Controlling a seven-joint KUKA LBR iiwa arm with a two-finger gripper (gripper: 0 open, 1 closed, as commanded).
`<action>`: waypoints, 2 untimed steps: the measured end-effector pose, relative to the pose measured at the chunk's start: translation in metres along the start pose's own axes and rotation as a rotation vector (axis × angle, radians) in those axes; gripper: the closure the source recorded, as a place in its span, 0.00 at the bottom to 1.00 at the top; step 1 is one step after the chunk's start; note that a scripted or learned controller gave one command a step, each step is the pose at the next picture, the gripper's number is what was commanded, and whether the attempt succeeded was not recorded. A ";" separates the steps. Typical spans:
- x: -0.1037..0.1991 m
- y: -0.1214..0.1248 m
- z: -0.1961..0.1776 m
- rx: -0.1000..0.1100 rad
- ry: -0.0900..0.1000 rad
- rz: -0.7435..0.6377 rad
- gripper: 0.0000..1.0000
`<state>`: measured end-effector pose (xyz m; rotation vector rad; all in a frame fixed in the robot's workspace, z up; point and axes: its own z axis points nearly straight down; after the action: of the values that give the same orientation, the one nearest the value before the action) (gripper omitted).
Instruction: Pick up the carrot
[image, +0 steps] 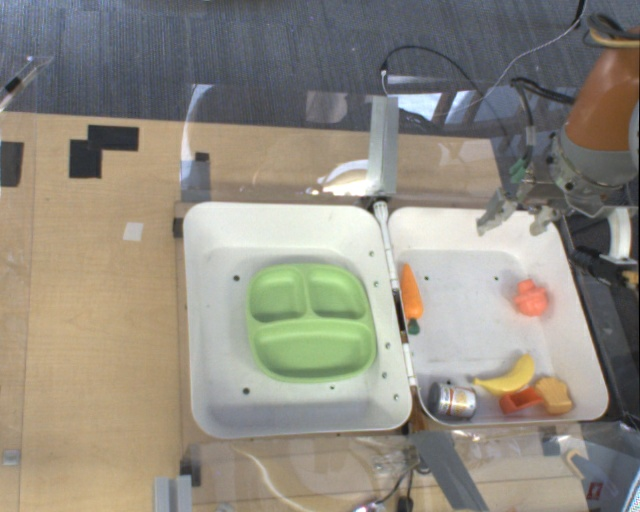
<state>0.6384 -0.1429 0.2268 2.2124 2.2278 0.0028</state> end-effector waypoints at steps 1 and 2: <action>0.041 -0.005 0.110 0.003 0.001 -0.130 0.00; 0.051 -0.078 0.128 -0.013 -0.013 -0.487 0.00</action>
<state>0.5600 -0.0924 0.0985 1.6005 2.6799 0.0022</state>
